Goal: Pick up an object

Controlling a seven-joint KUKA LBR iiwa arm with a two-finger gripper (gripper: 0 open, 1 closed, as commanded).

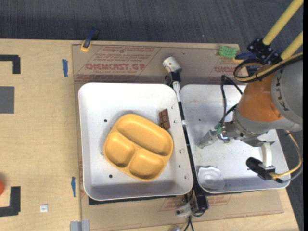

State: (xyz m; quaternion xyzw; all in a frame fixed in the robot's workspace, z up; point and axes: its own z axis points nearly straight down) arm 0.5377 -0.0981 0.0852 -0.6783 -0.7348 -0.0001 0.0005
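illumination is bright, even and diffuse, apparently from overhead; the two white bins (91, 129) approach overexposure, with mild glare on the right one; the yellow tray (138, 146) shows soft highlights and a short shadow at its lower edge; focus is moderately soft throughout; upper frame is dimmer.

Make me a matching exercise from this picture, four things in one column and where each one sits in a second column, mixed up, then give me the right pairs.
Things:
1. yellow divided tray
2. small brown block
3. white crumpled object
4. tool

Places:
A. near front edge of the right bin
B. middle of the left bin
C. above the right bin's floor, near its centre
D. left bin, by the divider, beside the tray's upper right

Pairs: 1-B, 2-D, 3-A, 4-C
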